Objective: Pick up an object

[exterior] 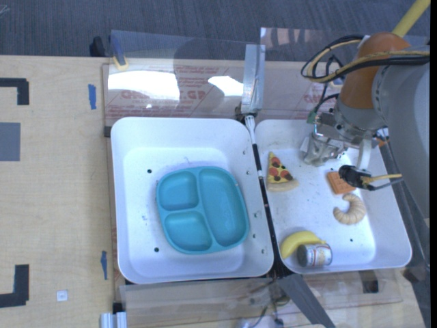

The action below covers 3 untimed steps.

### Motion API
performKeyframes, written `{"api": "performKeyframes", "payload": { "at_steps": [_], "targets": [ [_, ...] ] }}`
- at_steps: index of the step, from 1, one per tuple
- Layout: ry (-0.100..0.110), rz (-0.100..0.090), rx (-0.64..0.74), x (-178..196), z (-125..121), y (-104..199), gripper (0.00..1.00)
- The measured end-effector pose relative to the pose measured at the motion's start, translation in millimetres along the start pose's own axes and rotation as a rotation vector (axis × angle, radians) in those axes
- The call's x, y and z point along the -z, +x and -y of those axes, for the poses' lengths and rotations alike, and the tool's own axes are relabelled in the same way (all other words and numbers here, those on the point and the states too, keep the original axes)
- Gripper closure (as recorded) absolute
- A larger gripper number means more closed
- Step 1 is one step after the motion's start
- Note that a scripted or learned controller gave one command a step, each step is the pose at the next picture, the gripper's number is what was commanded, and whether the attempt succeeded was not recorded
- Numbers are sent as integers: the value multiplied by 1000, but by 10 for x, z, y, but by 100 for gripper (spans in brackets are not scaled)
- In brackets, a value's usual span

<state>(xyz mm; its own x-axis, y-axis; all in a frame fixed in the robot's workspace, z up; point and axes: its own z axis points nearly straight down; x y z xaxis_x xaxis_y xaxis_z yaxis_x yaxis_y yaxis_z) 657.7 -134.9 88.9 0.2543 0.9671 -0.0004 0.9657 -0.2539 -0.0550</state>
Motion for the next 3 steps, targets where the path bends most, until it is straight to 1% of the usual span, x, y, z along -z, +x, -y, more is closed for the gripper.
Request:
{"api": "performKeyframes", "payload": {
  "at_steps": [1, 2, 3],
  "targets": [
    [-11, -2, 1, 35, -28, 14, 0],
    [-38, -23, -89, -28, 327, -677, 0],
    [-58, -2, 10, -65, 604, -659, 0]
  ]
}}
